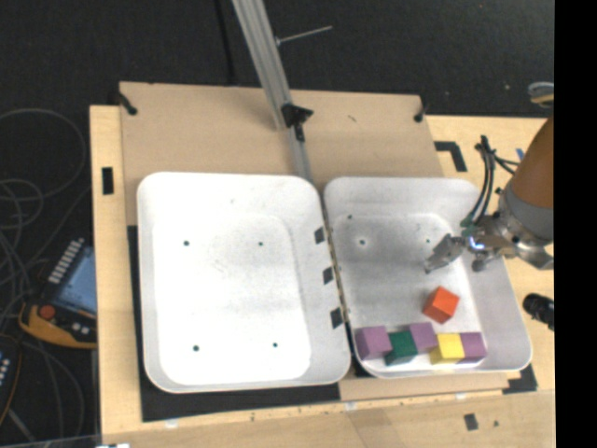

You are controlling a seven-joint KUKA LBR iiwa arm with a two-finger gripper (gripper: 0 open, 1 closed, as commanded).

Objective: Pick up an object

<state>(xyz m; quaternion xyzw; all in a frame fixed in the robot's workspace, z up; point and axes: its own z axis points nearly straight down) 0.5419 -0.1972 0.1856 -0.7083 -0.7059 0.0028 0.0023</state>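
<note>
Orange cube (442,303) not yet picked up — lying free at five o'clock in right bin (392,203), just below spread, empty gripper (459,253)

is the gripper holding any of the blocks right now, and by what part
Nothing is held. The gripper hangs open above the right bin; the orange block lies apart from it.

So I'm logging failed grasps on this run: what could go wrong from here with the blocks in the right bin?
The gripper sits above and apart from the orange block, so a straight descent could miss it. The purple, green and yellow blocks crowd together by the right bin's near wall, so a grasp there may jam or nudge neighbours.
</note>
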